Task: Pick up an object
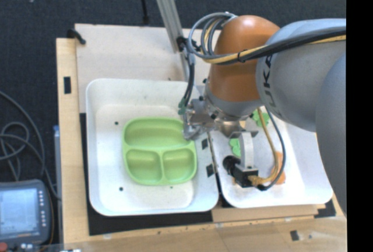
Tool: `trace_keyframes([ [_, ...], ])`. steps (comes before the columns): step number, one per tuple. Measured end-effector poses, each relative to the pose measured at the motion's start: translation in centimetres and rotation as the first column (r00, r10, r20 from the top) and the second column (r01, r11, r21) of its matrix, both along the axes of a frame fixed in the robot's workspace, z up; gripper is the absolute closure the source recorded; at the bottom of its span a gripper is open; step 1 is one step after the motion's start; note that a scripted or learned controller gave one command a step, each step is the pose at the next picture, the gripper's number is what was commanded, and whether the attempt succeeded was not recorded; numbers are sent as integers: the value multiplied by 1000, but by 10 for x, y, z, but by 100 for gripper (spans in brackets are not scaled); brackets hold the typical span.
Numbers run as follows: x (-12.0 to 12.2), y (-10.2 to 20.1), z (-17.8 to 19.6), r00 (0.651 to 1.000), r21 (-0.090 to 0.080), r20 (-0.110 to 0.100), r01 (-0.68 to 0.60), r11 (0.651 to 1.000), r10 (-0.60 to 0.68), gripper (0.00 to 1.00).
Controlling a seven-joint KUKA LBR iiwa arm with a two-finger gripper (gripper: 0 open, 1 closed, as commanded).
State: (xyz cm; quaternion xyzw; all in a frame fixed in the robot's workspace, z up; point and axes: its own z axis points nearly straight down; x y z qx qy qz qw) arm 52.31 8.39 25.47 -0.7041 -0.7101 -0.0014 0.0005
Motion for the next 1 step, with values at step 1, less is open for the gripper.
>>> trace_keyframes([
  [1,0,-3,0,1000,-2,0,7,1000,-7,0],
])
